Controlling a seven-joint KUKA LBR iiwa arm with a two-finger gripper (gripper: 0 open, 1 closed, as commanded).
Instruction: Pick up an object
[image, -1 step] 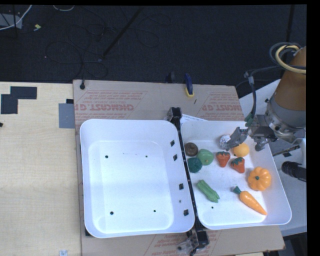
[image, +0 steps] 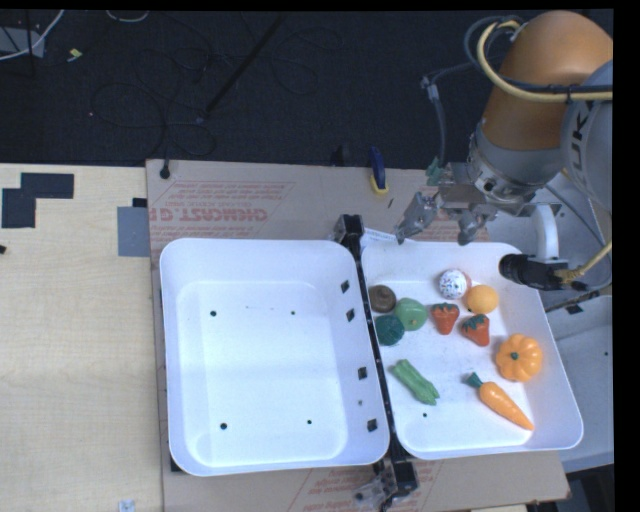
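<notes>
My hand (image: 440, 222) hung open and held nothing, above the far rim of the right bin (image: 560, 425). All the toys lay below it in that bin: a ball (image: 452, 284), orange (image: 482, 299), pumpkin (image: 518, 358) and carrot (image: 499, 401) toward the right wall, a green pod (image: 414, 381) near the divider. The near corner held bare floor. The left bin (image: 180, 330) lay beside it.

Below me the right bin (image: 560, 420) is crowded with toys; its near-left floor looks, I think, passable.
</notes>
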